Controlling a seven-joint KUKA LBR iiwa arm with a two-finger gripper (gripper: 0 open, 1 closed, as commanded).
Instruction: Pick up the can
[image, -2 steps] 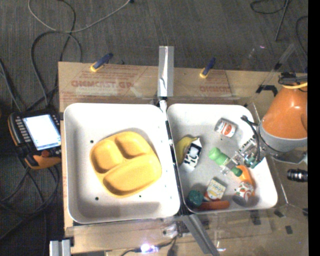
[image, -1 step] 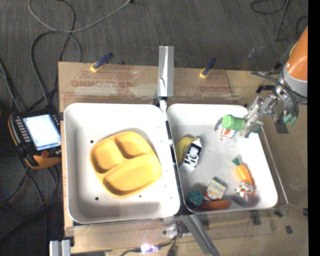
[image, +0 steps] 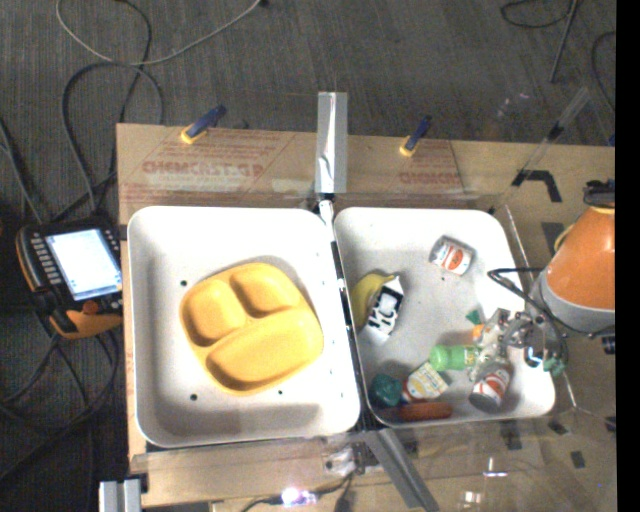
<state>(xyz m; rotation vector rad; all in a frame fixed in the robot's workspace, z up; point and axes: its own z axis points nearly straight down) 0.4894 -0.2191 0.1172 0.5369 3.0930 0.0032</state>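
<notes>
Lying tilted near right bin's (image: 520, 240) far wall, can (image: 452, 256): light, rigid, slick; grasp across curved sides. Gripper (image: 500, 340) near front corner, finger state indeterminable.

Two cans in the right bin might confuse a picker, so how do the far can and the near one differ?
The far can lies alone near the bin's back wall; the near can sits in the front right corner among clutter. The gripper is just above the near can, well away from the far can. Both are silver with red labels.
</notes>
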